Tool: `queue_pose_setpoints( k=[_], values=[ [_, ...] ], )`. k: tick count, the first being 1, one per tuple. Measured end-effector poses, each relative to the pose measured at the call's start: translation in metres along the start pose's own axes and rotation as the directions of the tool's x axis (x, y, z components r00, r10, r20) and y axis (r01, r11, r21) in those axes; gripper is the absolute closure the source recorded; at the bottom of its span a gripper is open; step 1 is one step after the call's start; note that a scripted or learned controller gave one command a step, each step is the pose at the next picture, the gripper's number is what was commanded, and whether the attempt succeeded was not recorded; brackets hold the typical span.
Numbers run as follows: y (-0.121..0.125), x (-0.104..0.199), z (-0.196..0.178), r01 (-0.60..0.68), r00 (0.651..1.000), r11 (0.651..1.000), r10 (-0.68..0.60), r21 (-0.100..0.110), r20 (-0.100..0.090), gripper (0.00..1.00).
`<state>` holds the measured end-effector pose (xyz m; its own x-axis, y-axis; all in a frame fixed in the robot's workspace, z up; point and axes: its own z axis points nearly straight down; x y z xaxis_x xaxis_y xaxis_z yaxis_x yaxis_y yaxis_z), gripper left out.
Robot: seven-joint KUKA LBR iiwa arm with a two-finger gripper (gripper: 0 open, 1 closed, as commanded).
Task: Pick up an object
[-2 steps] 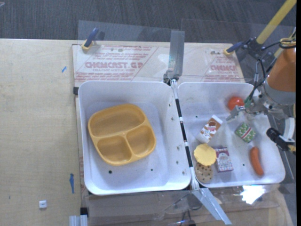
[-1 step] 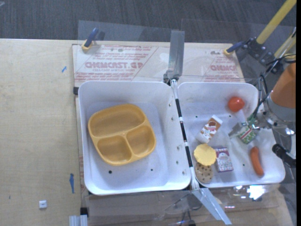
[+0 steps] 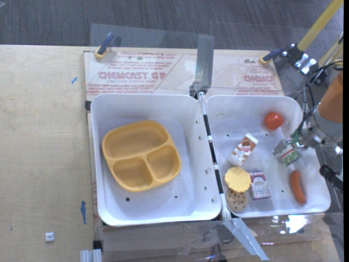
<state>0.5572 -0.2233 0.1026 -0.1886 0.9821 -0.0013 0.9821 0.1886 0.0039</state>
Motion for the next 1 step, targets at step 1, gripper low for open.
queue_pose_setpoints(
  k=[1],
  values=[
    [0.0303, 0.0885, -0.0913, 0.198, 0.980, 0.980, -0.198, 0.000, 0.000, 1.00]
  ],
)
